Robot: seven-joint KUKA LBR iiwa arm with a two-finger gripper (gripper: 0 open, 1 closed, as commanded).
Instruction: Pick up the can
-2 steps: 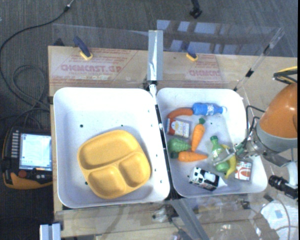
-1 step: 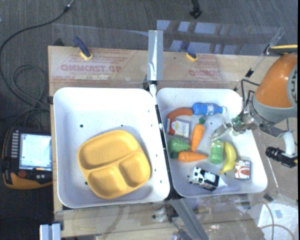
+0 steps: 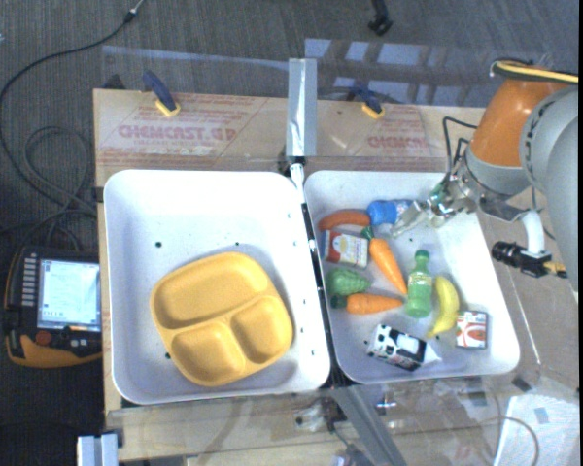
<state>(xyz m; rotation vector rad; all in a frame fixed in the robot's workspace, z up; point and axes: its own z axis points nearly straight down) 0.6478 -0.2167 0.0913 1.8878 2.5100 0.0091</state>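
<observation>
left of the claw [image 3: 433, 206] and a bit toward the camera, the can [image 3: 348, 249] is lying in the right bin [image 3: 500, 357], close to the divider wall. i'm reading the red-and-white labelled thing as the can, and it's small in view, so that id is a judgement.

the can is sitting boxed in. the red sausage [image 3: 342, 219] is touching or nearly touching its far side, the green pepper [image 3: 348, 282] is sitting just beside its near side, and a carrot [image 3: 389, 265] is lying along the side facing the claw. the blue item [image 3: 384, 212] is sitting between claw and can, just beside the claw tip.

the claw is hovering at the far right corner of the bin, holding nothing i can see. the blur is hiding whether it's wide or narrow, so i can't tell.

risks i'm seeing:
- the claw coming down on the blue item or carrot instead, since both are lying on the direct path
- the claw wedging on the neighbours, with no clear gap around the can
- the can rolling away on contact, since it's lying on its side
- the divider wall blocking the far side of the approach
</observation>
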